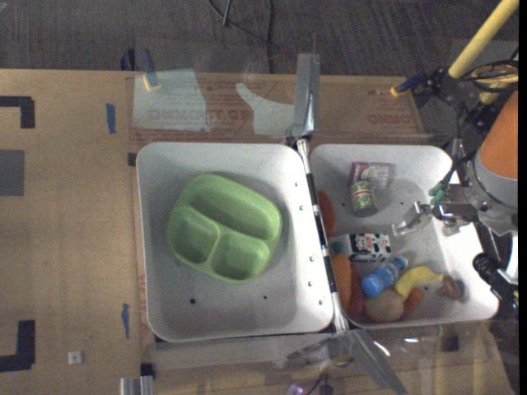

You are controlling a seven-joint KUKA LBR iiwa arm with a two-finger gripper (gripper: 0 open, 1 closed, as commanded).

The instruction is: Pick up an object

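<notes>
The grey arm with its orange band is looming nearest the lens, reaching in over the right bin from the right. Its gripper is hovering above bare bin floor with nothing visibly in it; whether it is released or clenched cannot be told from this angle.

Closest to the gripper, a small black-and-white carton is lying just below and to its left, and a little can with a green label is standing up and to its left, touching a pale packet.

Further out, a blue bottle, a banana, a potato and a carrot are crowding the bin's near corner. A green divided tray is sitting alone in the left bin.

The carton and can are looking like the likeliest picks, each standing apart from the pile. Both are probably light and stiff. The can's round wall may be slippery, so a squeeze across its middle is looking safest. The carton is offering flat sides, better taken across its narrow width. The crowded produce is appearing smoother and rounder, likely to roll away under a glancing touch.
</notes>
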